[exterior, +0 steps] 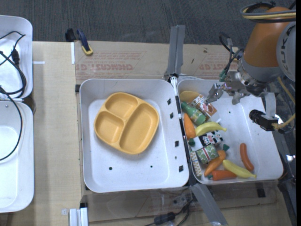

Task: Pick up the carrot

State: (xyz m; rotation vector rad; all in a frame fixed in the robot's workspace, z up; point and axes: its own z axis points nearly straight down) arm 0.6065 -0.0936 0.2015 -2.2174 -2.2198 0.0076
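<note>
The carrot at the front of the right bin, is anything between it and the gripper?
Probably yes: the gripper sits at the bin's back, while the carrot lies near the front, with a banana and small cartons between them.

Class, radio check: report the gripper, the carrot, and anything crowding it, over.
Gripper above right bin's far left corner, nothing held. Carrot lies by the bin's left wall, untouched. Green bottle and banana crowd it.

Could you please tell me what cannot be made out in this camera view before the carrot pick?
- Two-finger gripper: too small and blurred to tell whether open or shut.
- Orange carrots in the right white bin: partly covered by a small green carton.
- Grey and orange arm: cut off by the right edge.
</note>
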